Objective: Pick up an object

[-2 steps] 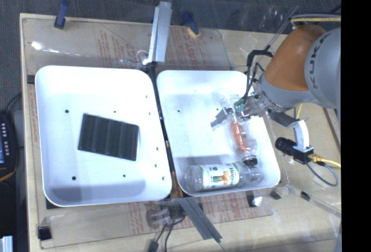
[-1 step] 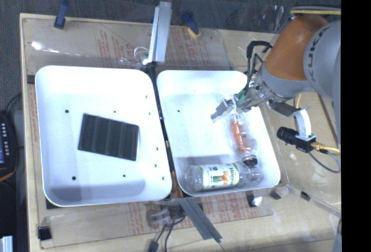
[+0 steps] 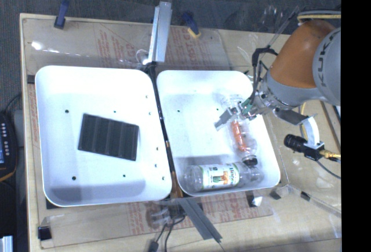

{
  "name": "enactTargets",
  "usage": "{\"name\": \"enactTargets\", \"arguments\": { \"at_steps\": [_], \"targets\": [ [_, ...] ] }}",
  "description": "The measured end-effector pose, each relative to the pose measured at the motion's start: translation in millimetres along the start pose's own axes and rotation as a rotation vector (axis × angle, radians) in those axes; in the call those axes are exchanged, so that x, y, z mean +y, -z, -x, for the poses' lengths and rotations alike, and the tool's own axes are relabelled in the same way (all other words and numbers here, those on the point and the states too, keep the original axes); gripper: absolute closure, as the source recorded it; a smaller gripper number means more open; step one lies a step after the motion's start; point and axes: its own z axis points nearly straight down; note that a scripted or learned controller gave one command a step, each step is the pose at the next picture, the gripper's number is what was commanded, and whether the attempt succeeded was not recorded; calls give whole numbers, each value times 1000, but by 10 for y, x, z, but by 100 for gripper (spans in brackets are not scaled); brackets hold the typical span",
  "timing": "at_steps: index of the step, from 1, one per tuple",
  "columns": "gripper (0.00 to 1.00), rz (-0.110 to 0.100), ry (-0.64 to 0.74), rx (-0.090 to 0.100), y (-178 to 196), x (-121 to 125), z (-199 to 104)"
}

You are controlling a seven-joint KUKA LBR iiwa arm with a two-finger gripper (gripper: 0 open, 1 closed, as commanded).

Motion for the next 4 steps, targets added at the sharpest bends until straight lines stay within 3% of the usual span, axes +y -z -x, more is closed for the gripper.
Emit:
{"name": "enactTargets", "arguments": {
  "at_steps": [1,2,4],
  "targets": [
    [0,-2,61,2,-308,185,46],
    [0,-2,64,3,-172,63,11],
    [0,1,122,-1,-397,147,49]
  ]
}}
